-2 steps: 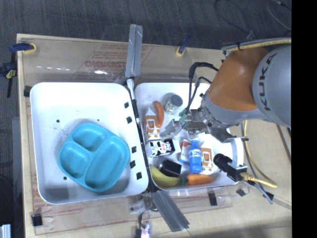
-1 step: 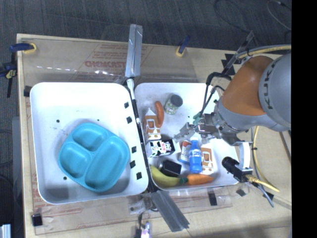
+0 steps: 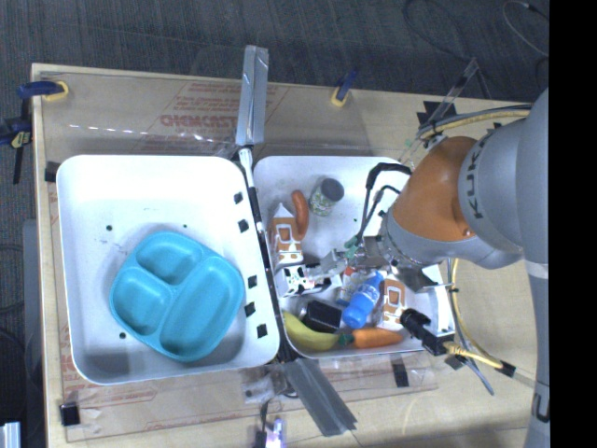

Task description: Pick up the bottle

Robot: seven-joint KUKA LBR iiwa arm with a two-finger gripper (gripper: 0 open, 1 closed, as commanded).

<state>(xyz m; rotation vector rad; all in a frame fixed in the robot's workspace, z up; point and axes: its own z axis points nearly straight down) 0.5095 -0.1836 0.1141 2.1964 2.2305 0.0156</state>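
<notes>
The blue bottle [image 3: 362,303] lay tilted in the right bin [image 3: 280,177], near its front edge, with the gripper [image 3: 359,264] just above it; whether that tool was spread or closed could not be told. Around the bottle lay one banana [image 3: 303,334], one carrot [image 3: 378,338], one sausage [image 3: 300,212], one small can [image 3: 326,193] and one black object [image 3: 322,315]. The left bin [image 3: 140,185] held one blue divided plate [image 3: 177,293]. Both bins sat on a wooden bench [image 3: 140,101] over dark floor.
</notes>
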